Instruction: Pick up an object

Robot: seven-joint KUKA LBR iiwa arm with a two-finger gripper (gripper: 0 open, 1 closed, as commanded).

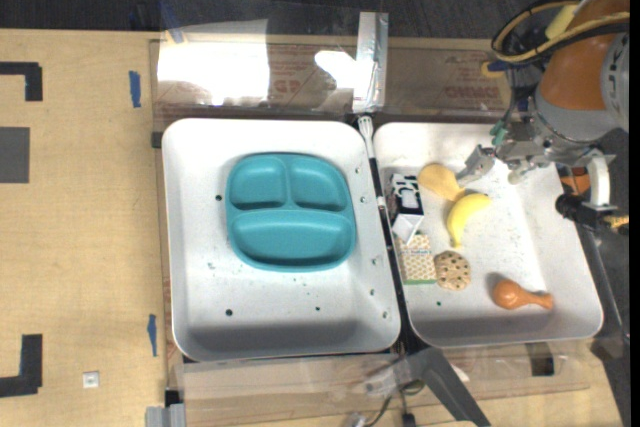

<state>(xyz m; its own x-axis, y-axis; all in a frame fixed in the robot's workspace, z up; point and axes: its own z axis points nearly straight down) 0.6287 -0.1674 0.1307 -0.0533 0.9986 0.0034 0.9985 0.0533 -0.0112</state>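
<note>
One yellow banana (464,213), curved, beside pale round toy (438,180)

Print on the cardboard panel (440,80) — and black-and-white card (405,195) — too blurred to read.
</note>
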